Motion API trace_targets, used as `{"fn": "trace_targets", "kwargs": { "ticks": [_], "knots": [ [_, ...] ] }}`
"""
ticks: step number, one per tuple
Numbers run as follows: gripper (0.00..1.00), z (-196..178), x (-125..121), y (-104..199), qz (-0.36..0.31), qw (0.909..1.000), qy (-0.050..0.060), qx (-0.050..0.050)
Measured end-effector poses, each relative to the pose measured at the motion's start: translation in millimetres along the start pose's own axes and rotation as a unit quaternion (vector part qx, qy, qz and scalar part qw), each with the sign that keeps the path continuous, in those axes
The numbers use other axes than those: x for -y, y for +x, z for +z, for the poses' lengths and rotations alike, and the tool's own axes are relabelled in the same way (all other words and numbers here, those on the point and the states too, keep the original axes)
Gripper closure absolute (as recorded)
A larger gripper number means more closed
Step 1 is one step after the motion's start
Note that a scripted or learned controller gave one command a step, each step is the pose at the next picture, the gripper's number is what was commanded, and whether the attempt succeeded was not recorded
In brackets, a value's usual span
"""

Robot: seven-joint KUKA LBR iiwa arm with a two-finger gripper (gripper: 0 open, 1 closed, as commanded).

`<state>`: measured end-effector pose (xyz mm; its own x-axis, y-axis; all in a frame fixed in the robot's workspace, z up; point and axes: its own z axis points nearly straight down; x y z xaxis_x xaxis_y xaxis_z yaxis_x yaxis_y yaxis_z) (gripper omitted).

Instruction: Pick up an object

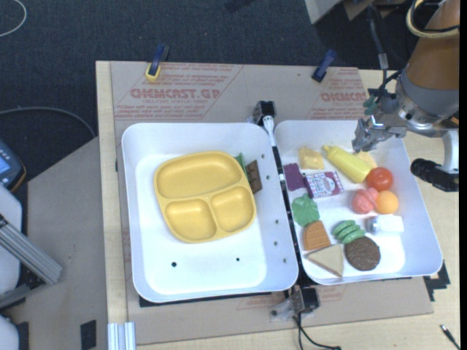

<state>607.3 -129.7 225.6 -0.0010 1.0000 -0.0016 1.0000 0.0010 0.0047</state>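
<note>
Jaws above white-binned cardboard bench (219, 93)

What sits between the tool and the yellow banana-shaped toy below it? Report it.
Nothing visible does. The tool hangs just above the upper right end of the yellow banana-shaped toy in the right bin, with open space between them. The red tomato lies close beside the toy's lower end and could crowd a grasp there.

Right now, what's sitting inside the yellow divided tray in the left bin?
The yellow tray shows three compartments, all bare yellow plastic with nothing resting in them. A small brown-and-green item lies against its right rim, outside it. Whatever lies beneath the tray is covered.
</note>
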Motion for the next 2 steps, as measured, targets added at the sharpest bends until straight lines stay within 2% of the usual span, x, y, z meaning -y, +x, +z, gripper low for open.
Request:
{"fn": "trace_targets", "kwargs": {
  "ticks": [1, 2],
  "knots": [
    [1.00, 8, 3, 46, -0.002, 1.0000, 0.004, -0.002],
    [1.00, 2, 17, 101, -0.002, 1.0000, 0.004, -0.002]
  ]
}}
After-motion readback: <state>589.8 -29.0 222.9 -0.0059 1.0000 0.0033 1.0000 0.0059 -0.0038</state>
